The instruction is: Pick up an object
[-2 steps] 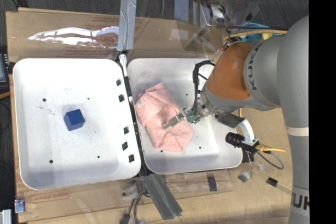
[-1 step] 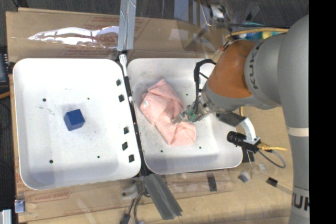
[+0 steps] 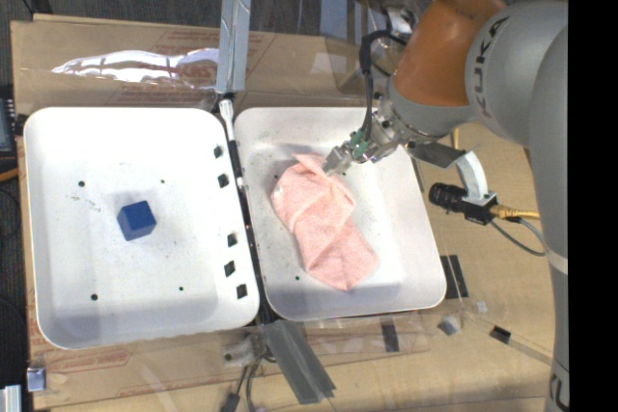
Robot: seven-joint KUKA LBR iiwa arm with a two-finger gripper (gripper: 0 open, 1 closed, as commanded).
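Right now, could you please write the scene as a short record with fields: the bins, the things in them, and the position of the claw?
left bin: holds a blue cube
right bin: holds a crumpled pink cloth
claw: at the upper edge of the pink cloth, over the right bin
arm: reaches in from the right
blue cube: alone, apart from the claw

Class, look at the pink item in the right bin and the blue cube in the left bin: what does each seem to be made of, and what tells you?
Pink cloth: soft woven fabric, probably a towel; it lies crumpled with folds and a matte surface.
Blue cube: rigid, likely foam, plastic or painted wood; it has sharp edges and flat, even-coloured faces. The view leaves open which.
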